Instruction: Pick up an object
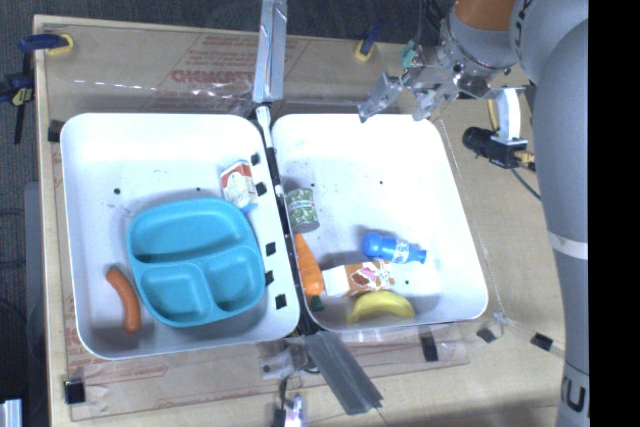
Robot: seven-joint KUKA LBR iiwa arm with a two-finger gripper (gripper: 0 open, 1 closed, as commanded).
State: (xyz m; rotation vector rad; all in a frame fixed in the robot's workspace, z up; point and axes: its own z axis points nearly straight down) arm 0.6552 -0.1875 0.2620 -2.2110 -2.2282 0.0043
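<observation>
End effector (400, 100): we see it above the right bin's (455, 215) far rim, spread and carrying nothing.
Banana (380, 307): we judge it reachable, near that bin's front wall.

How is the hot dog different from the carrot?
The hot dog is reddish brown and lies in the left bin, beside the blue tray. The carrot is brighter orange and lies in the right bin, along the wall between the bins. The hot dog curves with rounded ends; the carrot looks straighter. Both are long, thin toy foods.
</observation>
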